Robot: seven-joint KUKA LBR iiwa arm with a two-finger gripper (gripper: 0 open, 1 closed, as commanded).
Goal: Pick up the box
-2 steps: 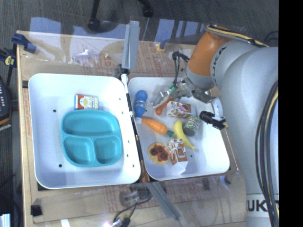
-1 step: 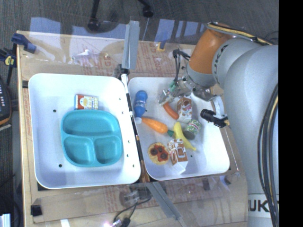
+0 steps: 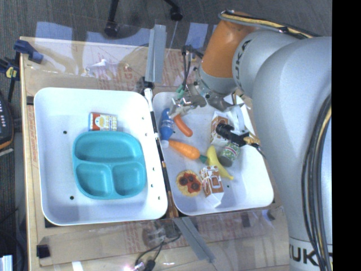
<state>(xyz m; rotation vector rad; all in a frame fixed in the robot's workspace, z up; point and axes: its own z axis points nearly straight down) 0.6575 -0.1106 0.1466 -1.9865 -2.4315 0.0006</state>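
Note:
A small orange box [image 3: 102,121] lies in the left bin [image 3: 45,103], just above the teal divided plate [image 3: 109,164]. Two brown-and-white cartons lie in the right bin [image 3: 256,193]: one [image 3: 212,181] near the front beside the toy pizza [image 3: 188,183], the other [image 3: 219,125] near the arm. My gripper [image 3: 186,103] hangs over the far left corner of the right bin, just above a short carrot [image 3: 183,126] and beside a blue bottle [image 3: 166,125]. It stands open with nothing between its fingers.
The right bin also holds a long carrot [image 3: 185,149], a banana [image 3: 217,164] and a green-labelled can [image 3: 229,151]. The grey arm [image 3: 282,95] covers the bin's right side. A metal divider [image 3: 155,52] stands behind the two bins.

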